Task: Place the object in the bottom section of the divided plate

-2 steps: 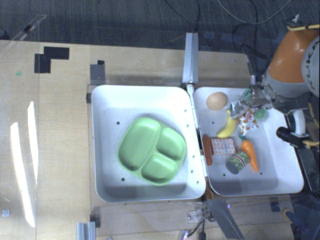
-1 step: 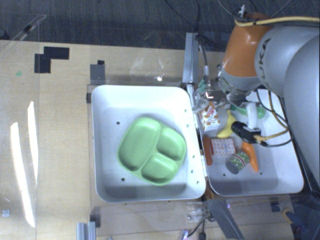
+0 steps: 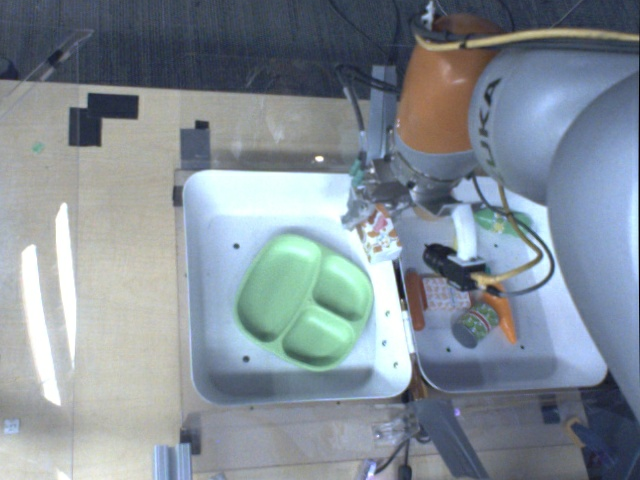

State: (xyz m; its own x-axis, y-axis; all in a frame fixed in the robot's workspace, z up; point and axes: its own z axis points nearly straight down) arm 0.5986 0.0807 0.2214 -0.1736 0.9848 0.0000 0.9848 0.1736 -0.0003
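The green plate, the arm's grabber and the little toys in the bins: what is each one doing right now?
green divided plate: flat in the left bin, nothing in its sections.
gripper: above the left bin's right edge, a small red-and-white packet between its fingers.
small can: lying tilted in the right bin.
orange carrot-like toy: lying beside the can.

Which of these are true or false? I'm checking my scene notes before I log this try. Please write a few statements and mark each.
1. The green plate lies in the left bin. True.
2. The plate has four sections. False: three.
3. A small red-and-white packet sits at the gripper, above the left bin's right edge. True.
4. The packet already lies on the plate. False: it is up and to the plate's right.
5. The plate holds several items. False: its sections are bare.
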